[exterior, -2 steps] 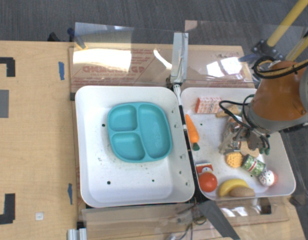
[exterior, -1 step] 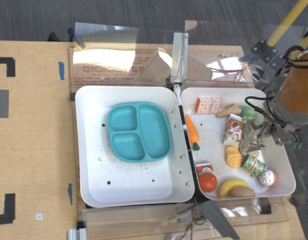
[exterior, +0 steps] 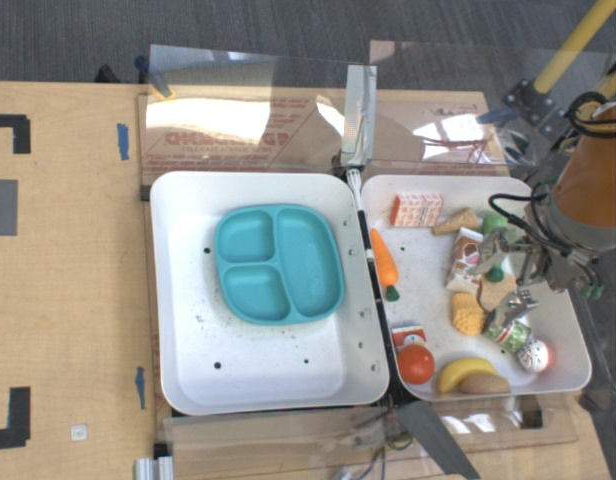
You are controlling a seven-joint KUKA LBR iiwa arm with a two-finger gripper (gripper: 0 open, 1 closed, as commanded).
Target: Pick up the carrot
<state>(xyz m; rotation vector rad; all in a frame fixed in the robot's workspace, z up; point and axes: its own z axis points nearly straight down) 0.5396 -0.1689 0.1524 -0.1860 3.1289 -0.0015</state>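
The gripper [exterior: 516, 303] is hovering over the right bin's [exterior: 578, 363] clutter; I cannot tell its state. It is needing to reach across to the carrot [exterior: 384, 259] by the divider.

A teal divided plate [exterior: 279, 264] lies in the left white bin [exterior: 188, 368]. The right white bin [exterior: 568, 368] holds a red-and-white box [exterior: 417, 209] at its far side, a corn cob [exterior: 468, 315], a tomato [exterior: 416, 365] and a banana [exterior: 464, 373] along its near edge.
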